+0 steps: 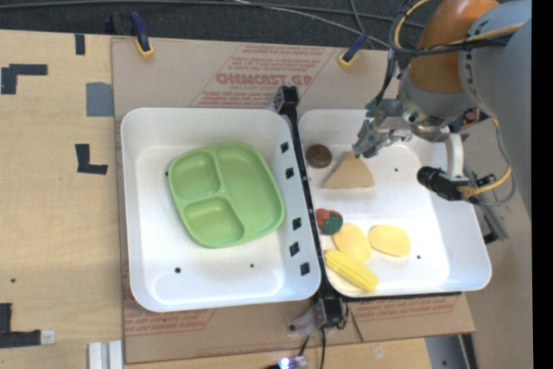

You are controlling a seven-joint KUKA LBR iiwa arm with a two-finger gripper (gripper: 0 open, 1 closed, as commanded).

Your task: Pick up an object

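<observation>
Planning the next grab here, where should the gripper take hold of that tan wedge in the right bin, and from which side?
Probably from above, closing across the tan wedge's narrow upper tip, nearest the gripper. It lies flat and widens toward its lower edge, so the tip likely fits between fingers better. The brown round piece sits apart on its left, leaving room.

We see two bins side by side: the left bin [143, 212] holds a divided tray [226, 193]. In the right bin [449, 246], a round piece [319, 155] lies behind a wedge [349, 174]; nearer us lie a small item [328, 220], two lumps [352, 242] [389, 239], and corn [350, 270] at the front.
</observation>
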